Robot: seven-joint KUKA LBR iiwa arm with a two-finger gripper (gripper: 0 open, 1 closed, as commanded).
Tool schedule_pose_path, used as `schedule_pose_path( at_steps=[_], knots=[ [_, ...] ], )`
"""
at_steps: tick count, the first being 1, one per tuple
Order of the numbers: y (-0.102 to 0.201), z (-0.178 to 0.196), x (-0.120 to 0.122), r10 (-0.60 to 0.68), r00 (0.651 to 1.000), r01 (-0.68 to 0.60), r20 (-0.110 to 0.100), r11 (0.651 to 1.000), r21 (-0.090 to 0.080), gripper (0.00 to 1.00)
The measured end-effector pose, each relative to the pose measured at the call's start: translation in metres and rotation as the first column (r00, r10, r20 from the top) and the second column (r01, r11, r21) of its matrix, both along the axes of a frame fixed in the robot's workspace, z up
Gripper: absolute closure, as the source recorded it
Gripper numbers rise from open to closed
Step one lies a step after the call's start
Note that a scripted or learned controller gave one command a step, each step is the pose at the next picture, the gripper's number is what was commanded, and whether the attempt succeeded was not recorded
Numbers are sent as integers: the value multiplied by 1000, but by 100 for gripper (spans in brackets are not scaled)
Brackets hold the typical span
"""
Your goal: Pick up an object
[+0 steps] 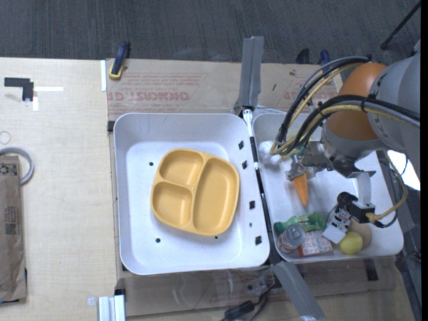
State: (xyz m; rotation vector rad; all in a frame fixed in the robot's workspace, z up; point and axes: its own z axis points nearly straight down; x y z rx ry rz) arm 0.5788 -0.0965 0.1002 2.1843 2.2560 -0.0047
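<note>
Hovering over the right bin (394, 199), claw (299, 170) beside an orange carrot (302, 191), grip unclear

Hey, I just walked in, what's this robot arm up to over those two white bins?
The grey KUKA arm reaches in from the right over the right bin, with its gripper low beside an orange carrot. Whether it has hold of the carrot cannot be told from here. More small items sit at that bin's near end, among them a yellow lemon and a green leafy piece. The left bin holds a yellow divided plate, untouched.
</note>
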Motion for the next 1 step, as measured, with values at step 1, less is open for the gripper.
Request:
schedule_pose_path(
  at_steps=[1],
  knots=[
    [13,119,4,-18,1000,18,-1,1000,1,100]
  ],
)
